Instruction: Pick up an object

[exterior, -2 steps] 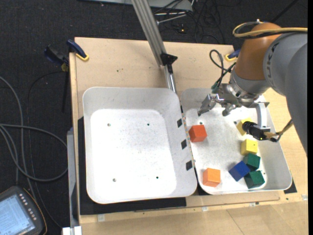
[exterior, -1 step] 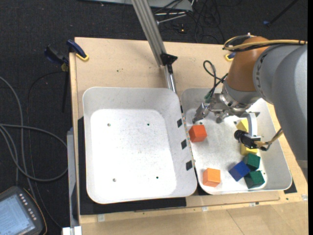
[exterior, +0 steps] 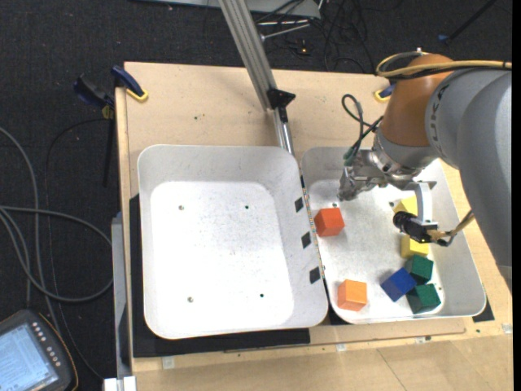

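Note:
The right bin holds several small blocks. A red-orange cube lies near its left wall. An orange cube sits at the front, with a blue block to its right. Two green blocks and yellow pieces cluster along the right side. My gripper hangs over the back left part of this bin, just up and to the right of the red-orange cube and apart from it. I see no block in it.
The left bin stands beside the right one, with black clips on the shared wall. A slanted metal pole runs down to the bins' back edge. Cables lie around the bench.

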{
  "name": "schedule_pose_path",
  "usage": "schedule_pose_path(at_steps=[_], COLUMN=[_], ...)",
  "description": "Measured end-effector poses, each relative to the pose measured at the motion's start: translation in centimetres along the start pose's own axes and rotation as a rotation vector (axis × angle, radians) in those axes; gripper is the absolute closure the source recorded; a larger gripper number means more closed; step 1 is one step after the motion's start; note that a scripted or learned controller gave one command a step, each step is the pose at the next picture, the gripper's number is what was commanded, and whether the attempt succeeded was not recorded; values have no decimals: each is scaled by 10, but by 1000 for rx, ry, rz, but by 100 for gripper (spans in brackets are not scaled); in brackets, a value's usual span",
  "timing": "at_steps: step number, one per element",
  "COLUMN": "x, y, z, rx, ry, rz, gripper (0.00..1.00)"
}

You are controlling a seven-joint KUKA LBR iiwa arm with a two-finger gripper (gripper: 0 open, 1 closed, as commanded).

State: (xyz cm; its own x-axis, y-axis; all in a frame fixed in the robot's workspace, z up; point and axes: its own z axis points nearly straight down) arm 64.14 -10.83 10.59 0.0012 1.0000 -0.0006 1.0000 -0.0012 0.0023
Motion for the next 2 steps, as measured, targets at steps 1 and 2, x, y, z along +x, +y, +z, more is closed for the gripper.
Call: schedule_pose_path(at_steps=[1,2], x=[6,7], y=[-2,-10], z=[-46,-95], rx=[-4,-4], ry=[0,-1], rz=[-3,-3], gripper=[100,100])
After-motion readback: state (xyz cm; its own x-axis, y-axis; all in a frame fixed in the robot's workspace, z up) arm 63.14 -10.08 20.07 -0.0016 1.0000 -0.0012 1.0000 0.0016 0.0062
